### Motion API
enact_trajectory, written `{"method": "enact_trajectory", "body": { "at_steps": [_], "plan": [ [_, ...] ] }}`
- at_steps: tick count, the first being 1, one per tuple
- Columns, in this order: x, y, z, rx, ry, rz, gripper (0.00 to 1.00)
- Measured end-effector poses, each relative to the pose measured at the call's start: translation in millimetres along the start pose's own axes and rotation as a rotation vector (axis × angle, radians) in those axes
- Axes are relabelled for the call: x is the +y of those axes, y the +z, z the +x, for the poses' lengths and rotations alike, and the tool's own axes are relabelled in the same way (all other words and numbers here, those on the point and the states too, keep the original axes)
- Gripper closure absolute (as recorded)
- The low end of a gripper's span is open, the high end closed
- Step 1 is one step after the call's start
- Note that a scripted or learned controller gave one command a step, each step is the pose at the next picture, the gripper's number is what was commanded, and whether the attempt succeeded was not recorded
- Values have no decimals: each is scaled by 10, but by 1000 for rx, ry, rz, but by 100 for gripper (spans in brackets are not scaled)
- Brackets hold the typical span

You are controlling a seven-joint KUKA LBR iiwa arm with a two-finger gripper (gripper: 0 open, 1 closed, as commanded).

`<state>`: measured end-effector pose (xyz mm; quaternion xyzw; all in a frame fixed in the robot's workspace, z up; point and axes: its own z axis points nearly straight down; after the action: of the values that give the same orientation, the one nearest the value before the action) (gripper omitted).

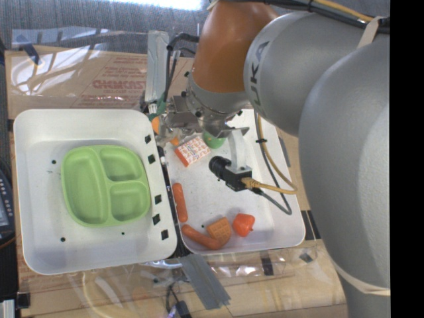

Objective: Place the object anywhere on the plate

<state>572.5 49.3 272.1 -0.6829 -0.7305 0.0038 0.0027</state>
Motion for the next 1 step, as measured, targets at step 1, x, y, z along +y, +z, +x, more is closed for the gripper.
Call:
{"method": "enact_trajectory", "body": {
  "at_steps": [1],
  "plan": [
    [1,-2,-9,0,2,0,0]
  ]
}}
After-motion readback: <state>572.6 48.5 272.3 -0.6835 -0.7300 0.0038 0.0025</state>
